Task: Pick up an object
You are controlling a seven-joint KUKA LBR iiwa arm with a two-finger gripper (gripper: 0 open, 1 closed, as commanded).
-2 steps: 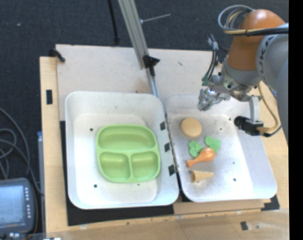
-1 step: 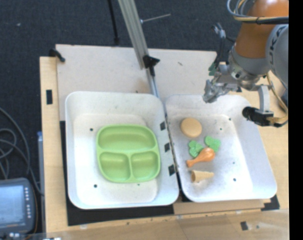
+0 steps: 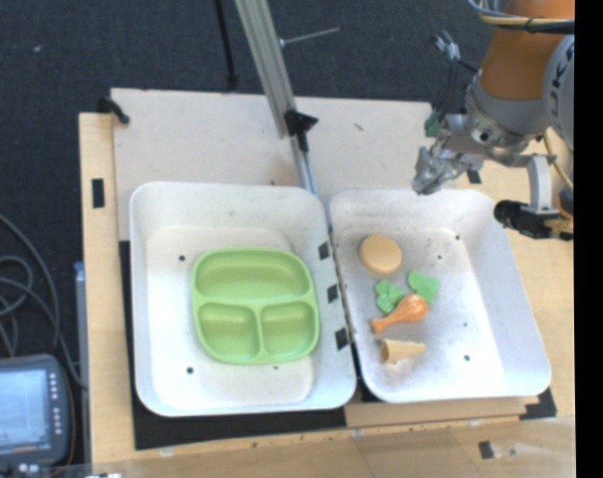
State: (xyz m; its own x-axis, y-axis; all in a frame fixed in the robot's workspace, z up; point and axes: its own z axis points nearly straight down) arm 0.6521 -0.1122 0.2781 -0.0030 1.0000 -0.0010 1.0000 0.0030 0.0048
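- Gripper (image 3: 428, 179) hangs over the far rim of the right bin (image 3: 501, 307); whether its fingers are spread or pressed together cannot be told.
- Nothing sits between them — the objects lie nearer and to the left, apart from it.
- Count, right bin: one tan round piece (image 3: 381, 254), two green pieces (image 3: 422, 286), one orange drumstick (image 3: 400, 314), one cone (image 3: 401, 350).
- Left bin (image 3: 162, 267): one green divided tray (image 3: 254, 305).

Camera view: looking down at a slant on both bins (image 3: 162, 297), the arm (image 3: 515, 78) reaching in from right.
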